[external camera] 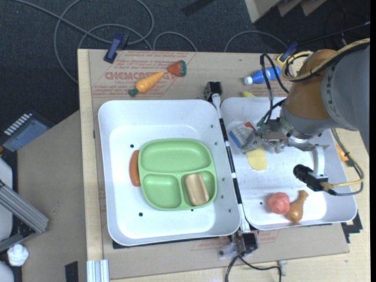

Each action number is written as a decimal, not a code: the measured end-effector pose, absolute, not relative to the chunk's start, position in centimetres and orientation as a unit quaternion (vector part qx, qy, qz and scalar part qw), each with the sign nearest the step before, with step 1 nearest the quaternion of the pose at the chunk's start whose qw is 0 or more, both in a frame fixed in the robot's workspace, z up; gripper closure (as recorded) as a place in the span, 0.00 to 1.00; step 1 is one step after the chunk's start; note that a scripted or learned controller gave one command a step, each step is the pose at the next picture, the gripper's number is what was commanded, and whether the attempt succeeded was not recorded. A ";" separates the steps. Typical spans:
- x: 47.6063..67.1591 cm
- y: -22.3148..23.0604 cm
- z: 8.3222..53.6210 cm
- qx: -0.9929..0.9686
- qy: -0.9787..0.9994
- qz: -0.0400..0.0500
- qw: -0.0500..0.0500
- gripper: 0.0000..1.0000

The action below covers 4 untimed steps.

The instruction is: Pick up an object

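Note:
My gripper [262, 138] is low over the upper left part of the right bin [329, 216]. A blue and white packet [239, 137] lies just left of it, near the bin's left wall. A pale yellow piece [257, 160] rests directly below the gripper. Farther toward the front of this bin sit a pink lump [279, 202] and a brown drumstick-shaped toy [297, 206], touching each other. The arm's orange band [305, 90] hides the bin's upper right area.
The left bin [117, 128] holds a green divided plate [176, 172] with a tan bun [197, 188] in its lower right compartment, and an orange sausage [135, 167] beside it. A toy carrot [154, 80] and a blue bottle [262, 76] lie on the bench behind the bins.

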<state>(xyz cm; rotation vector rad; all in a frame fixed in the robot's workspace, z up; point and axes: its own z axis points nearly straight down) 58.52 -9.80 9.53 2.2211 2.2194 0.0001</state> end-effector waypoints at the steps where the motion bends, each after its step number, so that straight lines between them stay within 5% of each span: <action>1: 58.2 -9.6 8.4 0.707 0.707 -0.001 -0.002 0.00; 3: 55.5 -9.8 8.5 0.707 0.707 0.000 -0.001 0.00; 4: 55.5 -9.8 9.4 0.707 0.707 0.000 0.000 1.00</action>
